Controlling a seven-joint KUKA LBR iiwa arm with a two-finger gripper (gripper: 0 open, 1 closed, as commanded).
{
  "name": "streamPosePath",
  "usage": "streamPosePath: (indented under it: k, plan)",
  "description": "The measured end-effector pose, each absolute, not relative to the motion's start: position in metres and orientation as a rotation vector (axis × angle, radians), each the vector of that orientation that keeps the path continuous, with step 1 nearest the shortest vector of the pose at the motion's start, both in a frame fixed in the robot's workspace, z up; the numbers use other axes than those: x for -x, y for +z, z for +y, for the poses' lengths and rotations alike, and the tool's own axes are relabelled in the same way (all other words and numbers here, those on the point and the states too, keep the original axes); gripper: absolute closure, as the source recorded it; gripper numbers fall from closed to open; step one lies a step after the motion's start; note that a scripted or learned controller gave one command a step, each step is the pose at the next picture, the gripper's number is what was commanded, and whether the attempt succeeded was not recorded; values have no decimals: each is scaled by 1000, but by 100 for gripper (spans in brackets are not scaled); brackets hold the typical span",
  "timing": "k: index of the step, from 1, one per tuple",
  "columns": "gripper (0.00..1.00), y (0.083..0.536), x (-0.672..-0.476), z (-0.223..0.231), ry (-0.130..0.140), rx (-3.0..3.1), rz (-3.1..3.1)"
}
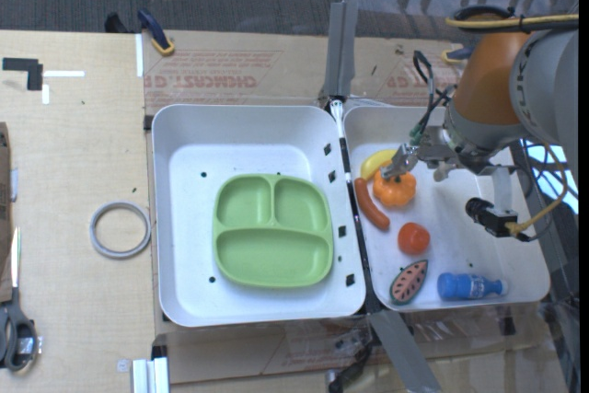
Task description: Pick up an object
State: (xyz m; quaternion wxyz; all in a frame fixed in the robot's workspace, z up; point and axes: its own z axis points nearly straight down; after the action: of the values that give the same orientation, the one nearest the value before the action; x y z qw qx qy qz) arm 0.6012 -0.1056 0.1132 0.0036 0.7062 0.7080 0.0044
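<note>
Reaching in from the right, hovering the tool (402, 163) low over the right bin (515, 285), touching or just above the orange pepper (395, 190); impossible to tell whether clenched or released. Lying around the pepper: a yellow banana (373, 164) just behind, a sausage (372, 203) beside, a tomato (413, 238), a watermelon slice (409, 281), a blue bottle (469, 286). Resting in the left bin (175, 198): a green divided plate (272, 230).
</note>
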Motion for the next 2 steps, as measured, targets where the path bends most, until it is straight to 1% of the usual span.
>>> streamPosePath:
  k: [1, 2]
  plan:
    - [0, 94, -628, -96, 1, -2217, 2222]
    - [0, 92, -590, -93, -2, -2225, 2219]
